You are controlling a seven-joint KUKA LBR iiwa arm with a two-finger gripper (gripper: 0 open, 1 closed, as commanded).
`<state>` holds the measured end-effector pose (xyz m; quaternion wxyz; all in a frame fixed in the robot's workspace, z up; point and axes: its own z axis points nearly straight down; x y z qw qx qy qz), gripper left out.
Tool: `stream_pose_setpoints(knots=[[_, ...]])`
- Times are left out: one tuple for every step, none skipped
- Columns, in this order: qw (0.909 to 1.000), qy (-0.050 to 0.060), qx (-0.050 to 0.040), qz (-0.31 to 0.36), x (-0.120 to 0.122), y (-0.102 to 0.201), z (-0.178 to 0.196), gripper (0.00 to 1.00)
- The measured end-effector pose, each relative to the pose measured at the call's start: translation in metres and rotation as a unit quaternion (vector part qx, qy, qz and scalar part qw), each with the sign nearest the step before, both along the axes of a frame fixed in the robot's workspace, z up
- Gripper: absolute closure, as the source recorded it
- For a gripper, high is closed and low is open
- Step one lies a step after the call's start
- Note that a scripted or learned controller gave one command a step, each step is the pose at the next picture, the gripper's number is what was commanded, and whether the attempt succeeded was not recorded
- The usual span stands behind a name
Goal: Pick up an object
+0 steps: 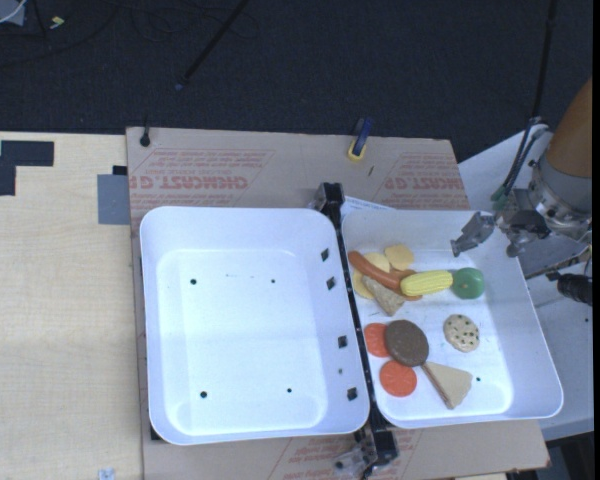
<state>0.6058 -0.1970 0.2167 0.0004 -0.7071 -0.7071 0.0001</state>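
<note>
We see the claw [497, 234] spread wide and holding nothing, above the right white plastic bin's [540, 363] far right corner. Just left and nearer lie a green round toy [469, 284] and a yellow corn cob [426, 284].

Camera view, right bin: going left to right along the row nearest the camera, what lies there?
Orange disc → cheese wedge. Just behind them, the brown patty → cookie.
</note>
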Motion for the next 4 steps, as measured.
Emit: stream_pose_setpoints(knots=[[1.0, -0.006, -0.0005, 0.003, 0.03, 0.086, 0.141, 0.0], [1.0, 0.001, -0.0004, 0.002, 0.028, 0.082, 0.142, 1.0], [1.0, -0.008, -0.0007, 0.002, 0.019, 0.111, 0.326, 1.0], [1.0, 0.003, 0.0008, -0.002, -0.054, 0.109, 0.268, 1.0]])
